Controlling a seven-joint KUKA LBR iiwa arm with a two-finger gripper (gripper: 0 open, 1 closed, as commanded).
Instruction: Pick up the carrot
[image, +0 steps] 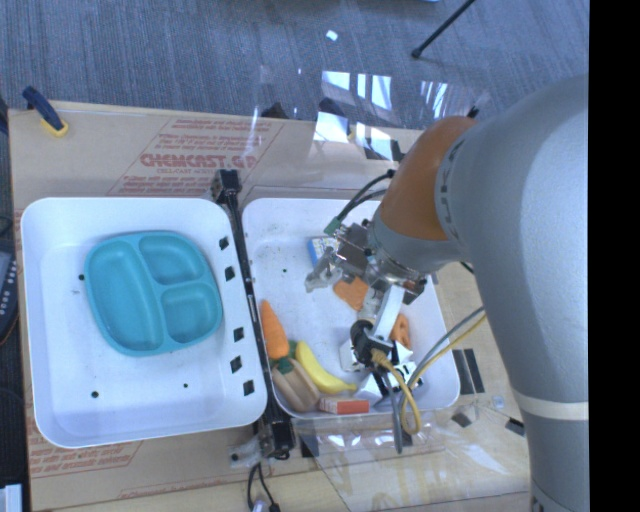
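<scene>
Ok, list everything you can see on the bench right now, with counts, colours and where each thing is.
carrot: one, orange, right bin, by its left wall
banana: one, yellow, right bin, near the front
bread-like piece: one, tan, front left corner of right bin
orange pieces: two, under the wrist
divided plate: one, teal, left bin
bins: two, white, side by side
clamp: one, blue and yellow, far left corner
arm: one, grey with orange band, over right bin

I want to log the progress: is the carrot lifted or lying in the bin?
Lying. The carrot rests on the right bin floor beside the banana, apart from the end effector.
</scene>
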